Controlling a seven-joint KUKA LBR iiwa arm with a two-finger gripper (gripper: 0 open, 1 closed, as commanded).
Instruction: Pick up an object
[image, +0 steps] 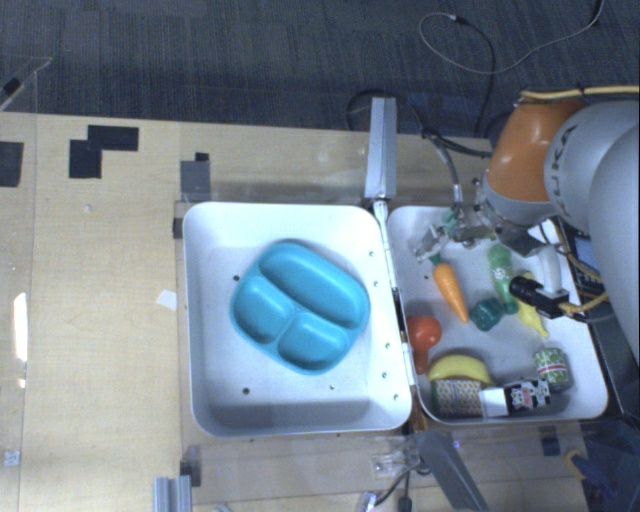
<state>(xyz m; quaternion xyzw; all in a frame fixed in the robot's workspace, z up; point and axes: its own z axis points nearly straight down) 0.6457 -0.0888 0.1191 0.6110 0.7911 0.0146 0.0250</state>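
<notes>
Camera view, looking down at a slant: the arm (590, 160) comes in from the right and its end effector (452, 232) hangs over the far left corner of the right bin (590, 400), just above the carrot (451, 290). Nothing sits between the fingers that I can make out; how far apart they stand I cannot tell (metal bits blur together up there).

So where is the pick? The carrot lies close under the end effector, thick end toward the bin's far edge, tip pointing toward the near edge. It looks like a toy: light, stiff, smooth, and tapered, so a pinch near the tip would likely squirt it out. Best taken across the thick upper half, fingers square to its length.

Around it the right bin is crowded. A teal cup (487, 314) sits just beside the carrot's tip, a red tomato (424, 331) rests against the bin's left wall, and a yellow banana (459, 368) lies near the near edge with a dark bottle (512, 398) just beside it along that edge. A green piece (500, 264) lies near the far edge, a small can (553, 367) toward the near right corner (all probably light plastic, round ones prone to rolling).

The left bin (215, 400) carries a blue divided tray (300, 305) in its middle, broad and low, a poor fit for a two-finger pinch.
</notes>
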